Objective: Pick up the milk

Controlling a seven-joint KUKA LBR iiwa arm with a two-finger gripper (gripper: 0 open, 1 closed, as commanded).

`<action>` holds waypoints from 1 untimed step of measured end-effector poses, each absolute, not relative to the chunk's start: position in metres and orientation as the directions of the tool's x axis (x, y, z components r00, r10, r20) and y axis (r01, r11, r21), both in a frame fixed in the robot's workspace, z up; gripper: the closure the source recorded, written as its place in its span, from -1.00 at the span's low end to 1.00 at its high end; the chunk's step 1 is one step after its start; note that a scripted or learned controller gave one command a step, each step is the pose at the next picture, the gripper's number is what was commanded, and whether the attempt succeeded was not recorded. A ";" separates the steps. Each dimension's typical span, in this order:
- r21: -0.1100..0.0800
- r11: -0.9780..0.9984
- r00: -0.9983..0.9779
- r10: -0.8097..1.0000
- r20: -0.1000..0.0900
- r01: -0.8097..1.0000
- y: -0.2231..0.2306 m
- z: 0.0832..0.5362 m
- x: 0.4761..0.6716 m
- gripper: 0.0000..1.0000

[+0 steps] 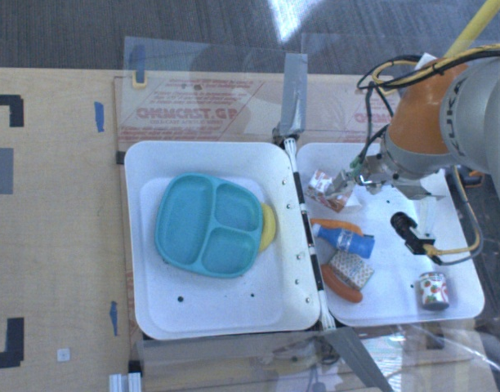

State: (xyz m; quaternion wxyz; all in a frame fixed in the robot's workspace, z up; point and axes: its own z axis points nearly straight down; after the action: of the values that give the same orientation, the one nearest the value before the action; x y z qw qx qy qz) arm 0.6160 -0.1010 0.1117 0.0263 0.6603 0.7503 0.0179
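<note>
Bench: wooden, bearing two white bins [144, 219] side by side.
Gripper [345, 183]: low in the right bin, over the milk [325, 189].
Jaws: clamped on the milk carton, upper-left corner of the right bin.

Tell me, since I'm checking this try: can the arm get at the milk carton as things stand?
Probably yes. The pincer is already at the milk carton in the right bin, with nothing lying over it; the blue bottle sits apart below.

Reaches in from the right, grey with the orange band above the wrist. Gripper [345, 180] points left and low, at the arm's leftmost end.
</note>
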 end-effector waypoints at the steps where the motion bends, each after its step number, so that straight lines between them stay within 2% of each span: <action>1: 0.043 0.388 -0.387 0.922 -0.031 0.921 -0.103 0.111 0.634 -1.00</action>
State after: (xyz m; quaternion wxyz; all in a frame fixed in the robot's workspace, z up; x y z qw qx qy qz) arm 0.6341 -0.1032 0.1114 0.0247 0.5532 0.8326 0.0092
